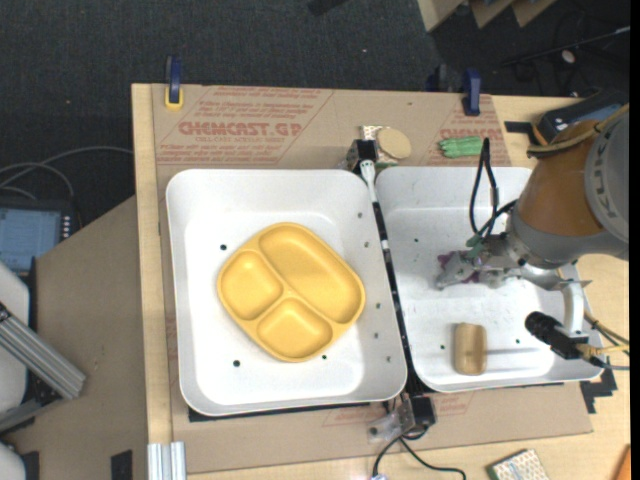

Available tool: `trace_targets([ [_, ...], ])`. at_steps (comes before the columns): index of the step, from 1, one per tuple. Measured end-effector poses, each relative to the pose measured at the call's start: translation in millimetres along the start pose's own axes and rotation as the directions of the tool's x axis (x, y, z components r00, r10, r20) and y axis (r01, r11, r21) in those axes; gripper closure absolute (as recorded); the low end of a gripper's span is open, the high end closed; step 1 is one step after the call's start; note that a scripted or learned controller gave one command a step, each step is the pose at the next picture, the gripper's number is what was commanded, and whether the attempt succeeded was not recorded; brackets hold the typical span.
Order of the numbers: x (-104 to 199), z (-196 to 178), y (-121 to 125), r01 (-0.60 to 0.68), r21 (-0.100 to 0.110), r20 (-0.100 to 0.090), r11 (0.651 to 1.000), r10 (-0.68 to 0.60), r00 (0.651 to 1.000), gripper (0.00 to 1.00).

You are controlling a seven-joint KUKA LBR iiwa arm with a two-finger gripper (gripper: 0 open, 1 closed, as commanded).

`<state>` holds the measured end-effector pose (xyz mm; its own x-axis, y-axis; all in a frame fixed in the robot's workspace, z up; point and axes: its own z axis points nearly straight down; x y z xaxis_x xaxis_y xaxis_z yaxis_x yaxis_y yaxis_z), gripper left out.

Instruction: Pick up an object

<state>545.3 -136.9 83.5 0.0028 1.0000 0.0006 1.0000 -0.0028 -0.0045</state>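
A yellow plate (290, 290) with three compartments lies in the middle of the left bin (200, 208). A small tan block (468, 348) rests near the front of the right bin (420, 208). My gripper (458, 269) hangs low over the middle of the right bin, a little behind the tan block and apart from it. The arm (565, 203) with its orange band reaches in from the right. Something small and purplish shows at the gripper's tip; I cannot tell what it is.
A green object (460, 147) and a round tan disc (393, 144) lie on the cardboard-covered bench behind the bins. Blue clamps (174, 80) hold the board at the back edge. The ridge between the two bins runs just left of the gripper.
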Motion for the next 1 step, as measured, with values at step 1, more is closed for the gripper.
trace_targets([
  [1, 2.7, -1.5, 39.5, 0.005, -0.01, 0.003, 1.0, -0.005, 1.0, 0.0],
])
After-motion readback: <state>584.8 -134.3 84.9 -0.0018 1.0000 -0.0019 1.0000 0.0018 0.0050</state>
